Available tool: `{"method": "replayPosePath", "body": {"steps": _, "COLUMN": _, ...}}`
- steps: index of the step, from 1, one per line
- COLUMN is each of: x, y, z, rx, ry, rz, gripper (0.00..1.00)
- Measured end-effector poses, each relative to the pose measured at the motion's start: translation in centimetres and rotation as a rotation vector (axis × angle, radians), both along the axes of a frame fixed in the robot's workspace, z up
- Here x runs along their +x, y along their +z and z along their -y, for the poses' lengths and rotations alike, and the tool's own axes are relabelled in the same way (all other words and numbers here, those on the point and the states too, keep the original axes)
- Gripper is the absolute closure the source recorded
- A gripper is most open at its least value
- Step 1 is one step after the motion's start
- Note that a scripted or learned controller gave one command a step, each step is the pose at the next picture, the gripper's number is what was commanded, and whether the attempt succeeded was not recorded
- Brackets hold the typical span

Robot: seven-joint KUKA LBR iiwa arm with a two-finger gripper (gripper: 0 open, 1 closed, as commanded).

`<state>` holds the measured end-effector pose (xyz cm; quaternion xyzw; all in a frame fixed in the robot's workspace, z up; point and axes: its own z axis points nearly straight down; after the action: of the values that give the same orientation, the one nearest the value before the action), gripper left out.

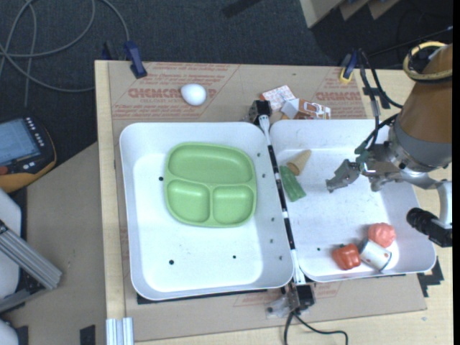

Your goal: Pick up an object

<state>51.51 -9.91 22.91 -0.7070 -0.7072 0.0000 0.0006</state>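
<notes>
The right bin [402, 142] holds several small things. A tan cone [300, 161] and a green oblong piece [292, 183] lie by its left wall. A red block [346, 256], a white cup [376, 254] on its side and an orange-pink lump [382, 233] are clustered at the front right. My gripper [357, 182] hangs over the middle of this bin, to the right of the cone and the green piece and apart from them. Its fingers are open, with nothing between them.
The left bin [136, 214] carries a green divided plate [210, 183]. A white egg [192, 93] and some small packets [287, 100] lie on the cardboard behind the bins. Blue clamps [134, 60] grip the bench's back edge.
</notes>
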Motion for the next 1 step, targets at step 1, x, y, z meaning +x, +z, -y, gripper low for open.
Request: {"method": "replayPosePath", "body": {"steps": 1, "x": 5.03, "y": -14.25, "z": 0.06, "rx": 0.000, "ry": 0.000, "rz": -0.001, "gripper": 0.00}}
